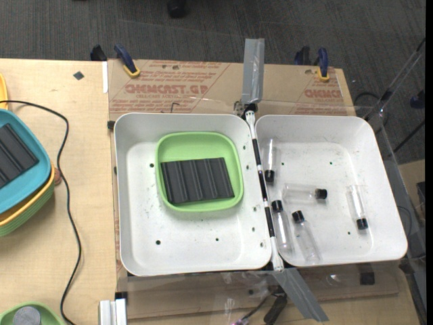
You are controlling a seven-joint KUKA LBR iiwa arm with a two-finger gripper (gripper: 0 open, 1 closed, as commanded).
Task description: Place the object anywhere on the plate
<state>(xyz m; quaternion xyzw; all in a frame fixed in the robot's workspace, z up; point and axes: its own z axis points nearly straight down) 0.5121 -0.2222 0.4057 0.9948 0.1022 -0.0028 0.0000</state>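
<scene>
End effector state: cannot tell from this view. Several clear plastic vials with black caps (306,195) lie scattered in right shallow white bin (380,181). Green square plate (164,153), carrying dark ribbed mat (198,181), sits in left shallow white bin (135,239).

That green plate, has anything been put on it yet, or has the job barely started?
Barely started. The green plate in the left bin carries a dark ribbed mat and none of the tubes. The clear tubes all lie loose in the right bin. Nothing is in hand; picking one up and placing it is all left.
</scene>
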